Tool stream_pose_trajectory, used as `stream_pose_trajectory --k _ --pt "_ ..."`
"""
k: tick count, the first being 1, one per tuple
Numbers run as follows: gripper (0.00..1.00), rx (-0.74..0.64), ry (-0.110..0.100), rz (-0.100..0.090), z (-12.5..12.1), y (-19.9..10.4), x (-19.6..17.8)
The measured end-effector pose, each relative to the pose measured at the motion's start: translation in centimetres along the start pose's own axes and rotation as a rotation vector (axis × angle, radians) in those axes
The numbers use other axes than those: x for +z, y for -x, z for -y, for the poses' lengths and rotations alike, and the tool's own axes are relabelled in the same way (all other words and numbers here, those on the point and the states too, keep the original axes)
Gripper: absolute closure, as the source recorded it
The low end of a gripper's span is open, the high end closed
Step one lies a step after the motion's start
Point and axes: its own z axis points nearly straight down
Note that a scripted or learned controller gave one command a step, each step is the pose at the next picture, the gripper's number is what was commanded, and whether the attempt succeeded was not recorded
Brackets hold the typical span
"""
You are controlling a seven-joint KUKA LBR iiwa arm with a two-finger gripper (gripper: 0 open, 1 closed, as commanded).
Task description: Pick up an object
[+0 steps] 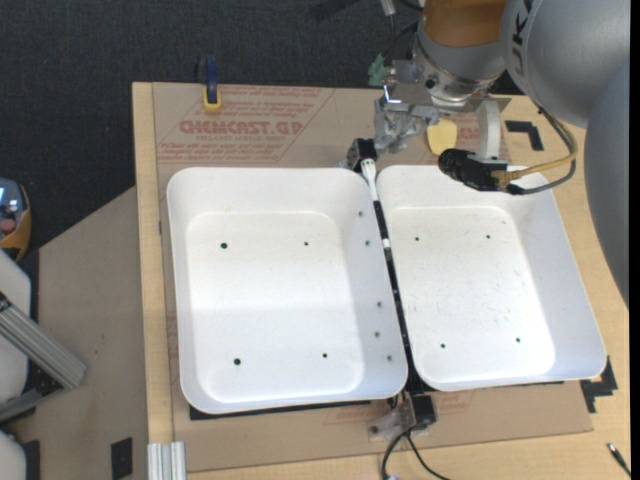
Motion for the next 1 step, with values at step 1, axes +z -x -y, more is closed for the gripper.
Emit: stream_pose_trajectory --k 1 --pt "1.00 0.006 0.009 0.001 3.43 0.74 -5.37"
